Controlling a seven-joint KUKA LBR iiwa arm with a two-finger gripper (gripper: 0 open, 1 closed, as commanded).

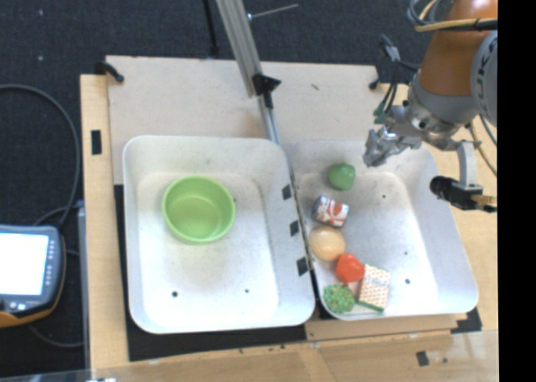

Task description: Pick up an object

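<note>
Gripper hangs near green ball (right bin).

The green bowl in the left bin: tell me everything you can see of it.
The green bowl is a round, light-green bowl that looks like smooth plastic, with a plain rim and nothing visible inside. It stands upright, mouth up, on the floor of the left bin, in the upper-left part. It is apart from the bin's walls and the gripper is far off over the right bin.

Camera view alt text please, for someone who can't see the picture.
A grey and orange robot arm holds its end effector above the right bin, near a green ball. That bin also contains a small can and several toy foods; the left bin holds a green bowl.
</note>
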